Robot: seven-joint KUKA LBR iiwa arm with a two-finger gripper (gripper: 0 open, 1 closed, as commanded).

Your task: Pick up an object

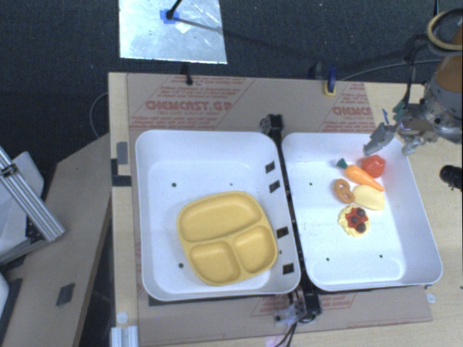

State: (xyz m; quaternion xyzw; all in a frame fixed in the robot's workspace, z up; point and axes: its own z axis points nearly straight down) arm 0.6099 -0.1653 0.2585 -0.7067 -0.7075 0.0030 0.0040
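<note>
My gripper (395, 140) hangs over the far right corner of the right bin (405, 266), fingers spread apart, nothing between them. One finger (376, 144) points down-left toward the food cluster; the other sits close to the bin's right rim.

Food cluster, upper right part of the right bin:
- tomato (373, 166), red, just below and left of my fingertips, not touched.
- carrot (360, 176), orange, green stub at its left end, lying slantwise, touching the tomato's lower edge.
- pale yellow piece (370, 198), just under the carrot.
- ring (343, 190), orange-brown, oval, left of the yellow piece.
- tart (354, 220), yellow disc with red and dark topping, nearest the camera of the group.

Rest of that bin's floor is bare white with a few dark dots.

Left bin (155, 194): yellow tray (226, 236), three compartments, lying flat and slightly turned, toward the near side.

Both bins sit on a brown board (210, 100) with red lettering. Beyond it, a shiny sheet (171, 22) on dark floor. Cables trail along the far edge toward my arm.
</note>
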